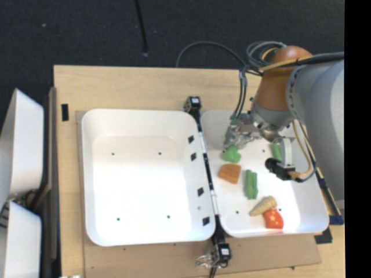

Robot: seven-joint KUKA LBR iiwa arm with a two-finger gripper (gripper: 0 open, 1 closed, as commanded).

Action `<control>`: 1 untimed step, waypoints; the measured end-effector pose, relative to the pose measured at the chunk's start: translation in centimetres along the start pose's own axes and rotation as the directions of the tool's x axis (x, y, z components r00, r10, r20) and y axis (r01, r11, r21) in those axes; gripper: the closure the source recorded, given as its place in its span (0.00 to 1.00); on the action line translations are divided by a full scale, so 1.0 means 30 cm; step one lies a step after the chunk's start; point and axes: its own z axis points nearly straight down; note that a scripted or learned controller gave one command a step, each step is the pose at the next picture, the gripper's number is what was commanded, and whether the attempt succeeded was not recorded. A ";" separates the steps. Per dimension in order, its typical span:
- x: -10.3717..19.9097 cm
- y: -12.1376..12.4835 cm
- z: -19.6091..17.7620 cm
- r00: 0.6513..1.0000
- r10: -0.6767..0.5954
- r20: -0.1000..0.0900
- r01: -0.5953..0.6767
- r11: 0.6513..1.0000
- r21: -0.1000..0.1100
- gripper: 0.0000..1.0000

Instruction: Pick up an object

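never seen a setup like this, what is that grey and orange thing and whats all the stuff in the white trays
One camera looks down at a slant on a wooden bench. The grey and orange thing is a robot arm reaching in from the right. Its claw hangs low over the right bin, just above a small green piece; whether it grips that is unclear. The bin also holds an orange block, a long green piece, a tan cone and a red piece. The left bin sits beside it.

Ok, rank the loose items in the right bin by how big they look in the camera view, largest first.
1. Long green piece
2. Orange block; looks close to the first, so this order is unsure
3. Tan cone
4. Red piece
The small green piece at the pincer is partly covered, so unranked.
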 end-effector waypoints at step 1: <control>0.236 -0.118 -0.315 1.000 -0.009 -0.002 0.009 1.000 -0.001 1.00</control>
